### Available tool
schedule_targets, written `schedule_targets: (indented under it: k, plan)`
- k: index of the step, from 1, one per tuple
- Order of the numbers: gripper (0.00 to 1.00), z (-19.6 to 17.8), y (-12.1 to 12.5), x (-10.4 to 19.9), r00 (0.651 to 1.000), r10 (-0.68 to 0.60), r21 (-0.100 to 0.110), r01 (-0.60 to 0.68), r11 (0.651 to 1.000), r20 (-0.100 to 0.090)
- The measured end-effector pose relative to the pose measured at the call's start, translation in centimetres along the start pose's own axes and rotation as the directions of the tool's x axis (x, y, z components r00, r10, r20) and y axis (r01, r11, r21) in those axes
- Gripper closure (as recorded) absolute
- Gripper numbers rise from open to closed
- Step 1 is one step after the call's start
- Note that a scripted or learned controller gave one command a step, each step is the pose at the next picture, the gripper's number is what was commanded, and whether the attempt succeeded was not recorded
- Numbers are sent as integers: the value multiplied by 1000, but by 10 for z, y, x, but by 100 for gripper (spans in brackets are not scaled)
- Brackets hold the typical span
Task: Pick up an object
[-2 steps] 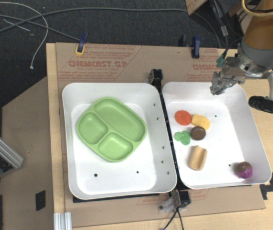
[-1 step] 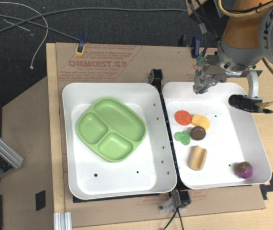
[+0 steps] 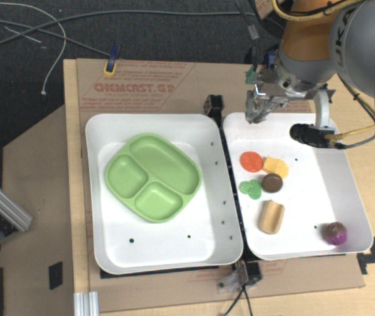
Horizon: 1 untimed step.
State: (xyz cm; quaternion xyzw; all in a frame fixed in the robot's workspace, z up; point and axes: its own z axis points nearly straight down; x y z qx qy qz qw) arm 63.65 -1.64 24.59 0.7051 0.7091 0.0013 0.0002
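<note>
Overhead slanted view of the bench (image 3: 75, 143) with two white bins side by side. The claw (image 3: 256, 112) hangs over the far-left corner of the right bin (image 3: 352, 176), just beside the divider between the bins; nothing is visible between its tips, and whether they are spread or pressed together cannot be told, since they appear as one dark, blurred mass. The candidate objects lie in the right bin, all nearer the camera than the claw. Closest to it is an orange-red disc (image 3: 251, 161), lying flat; touching that disc on the side away from the divider is a yellow block (image 3: 276, 166). Just nearer the camera sit a small green piece (image 3: 250, 189) and a dark brown round piece (image 3: 272, 184), side by side. Nearer still is a tan cylinder (image 3: 271, 216), the only clearly elongated item: it lies on its side with its long axis running roughly from the claw toward the camera, tilted slightly, its rounder end farther from the claw. A purple round object (image 3: 335, 233) rests well apart, in the bin's near corner farthest from the claw. The left bin (image 3: 108, 242), across the divider from the claw, holds a green three-compartment tray (image 3: 152, 176). The arm's grey body and orange band (image 3: 312, 38) are cut off by the top and right edges, and the arm's wrist hides part of the right bin's far rim.
</note>
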Motion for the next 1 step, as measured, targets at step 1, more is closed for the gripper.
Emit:
schedule_targets:
  k: [1]
  plan:
    - [100,0,12,57,1000,-1,0,1,1000,-1]
